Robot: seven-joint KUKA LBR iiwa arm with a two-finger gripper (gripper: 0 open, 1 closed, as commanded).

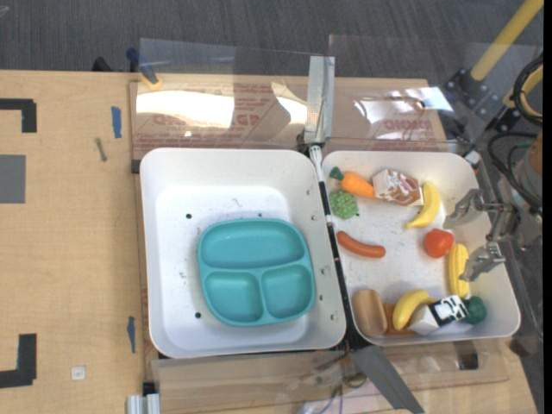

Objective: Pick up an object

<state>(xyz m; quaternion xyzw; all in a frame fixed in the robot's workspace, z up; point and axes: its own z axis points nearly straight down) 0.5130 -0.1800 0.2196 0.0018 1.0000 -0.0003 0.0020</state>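
The right bin [379, 164] holds several toy foods. Among them are a carrot [354, 183], a green leafy piece [343, 203], a small printed packet [397, 187], a banana [425, 207], a red sausage [360, 246], a tomato [437, 242], a yellow corn-like piece [455, 270], a bread roll [370, 311], a second banana [408, 308], a black-and-white block [445, 311] and a green broccoli piece [474, 310]. My gripper [470, 238] hangs over the bin's right rim, open. One finger [463, 209] is above the tomato's level and the other [475, 266] is beside the corn-like piece. Nothing lies between them.
The left bin [164, 231] holds a teal divided plate [255, 269]. A clear plastic wall [319, 102] stands behind both bins. A wooden bench [60, 231] extends to the left. Cables and a yellow bar [513, 24] sit at the upper right.
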